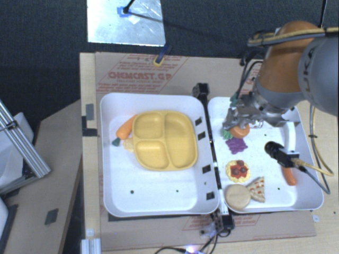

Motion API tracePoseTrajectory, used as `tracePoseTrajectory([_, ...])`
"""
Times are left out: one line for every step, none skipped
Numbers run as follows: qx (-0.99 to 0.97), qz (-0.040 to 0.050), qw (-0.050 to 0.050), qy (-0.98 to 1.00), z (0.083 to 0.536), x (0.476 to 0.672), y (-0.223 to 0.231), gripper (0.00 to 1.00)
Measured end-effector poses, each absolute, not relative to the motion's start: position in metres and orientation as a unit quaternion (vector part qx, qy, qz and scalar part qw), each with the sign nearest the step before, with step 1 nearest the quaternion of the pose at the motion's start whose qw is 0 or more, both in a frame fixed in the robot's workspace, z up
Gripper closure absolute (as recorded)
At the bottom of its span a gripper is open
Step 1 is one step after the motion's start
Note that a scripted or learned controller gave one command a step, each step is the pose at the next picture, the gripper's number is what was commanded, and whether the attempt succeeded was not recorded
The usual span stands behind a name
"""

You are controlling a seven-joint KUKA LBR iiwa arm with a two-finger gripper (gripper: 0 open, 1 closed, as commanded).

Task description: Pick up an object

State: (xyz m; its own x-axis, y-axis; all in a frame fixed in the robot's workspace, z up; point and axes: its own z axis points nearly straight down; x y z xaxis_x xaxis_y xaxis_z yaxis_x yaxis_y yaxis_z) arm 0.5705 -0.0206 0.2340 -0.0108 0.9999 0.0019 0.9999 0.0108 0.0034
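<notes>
The pincer (236, 123) sits low over an orange toy (240, 130) of unclear long axis; its finger state cannot be told.

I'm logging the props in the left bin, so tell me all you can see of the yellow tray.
The yellow tray is a shallow, rounded-square plate of what looks like matte plastic, moulded into three compartments with raised dividers. It lies flat and right way up in the left bin, turned slightly askew, toward the bin's upper middle. A toy carrot lies against its upper-left edge, and a small pale piece peeks out beside that corner.
</notes>
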Motion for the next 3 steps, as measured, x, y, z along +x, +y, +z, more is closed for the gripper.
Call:
tracePoseTrajectory([0.707,0.0001,0.000,0.707,0.232,0.564,-0.031,1.00])
tracePoseTrajectory([0.706,0.0001,0.001,0.708,0.218,0.579,-0.032,1.00])
tracePoseTrajectory([0.707,0.0009,0.001,0.708,0.231,0.572,-0.037,1.00])
